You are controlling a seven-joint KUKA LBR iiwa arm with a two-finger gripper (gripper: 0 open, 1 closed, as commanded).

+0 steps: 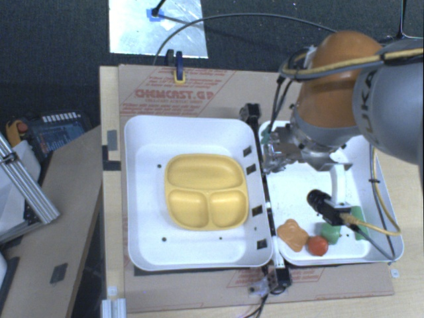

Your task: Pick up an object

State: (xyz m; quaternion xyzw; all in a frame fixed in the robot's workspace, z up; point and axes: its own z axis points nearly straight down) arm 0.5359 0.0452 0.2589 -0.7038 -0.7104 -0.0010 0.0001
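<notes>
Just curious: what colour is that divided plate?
The plate is pale yellow, seen best in the camera view.

We see the left bin [142, 171] taken up in its middle by a yellow divided tray [205, 191], with bare white floor left as a band all round it. In the right bin [291, 191] the arm [338, 91] hangs over the far half. An orange piece [292, 234], a red ball [318, 245] and a green thing [329, 232] crowd the near edge, leaving us open floor between, beside the shared wall.
</notes>
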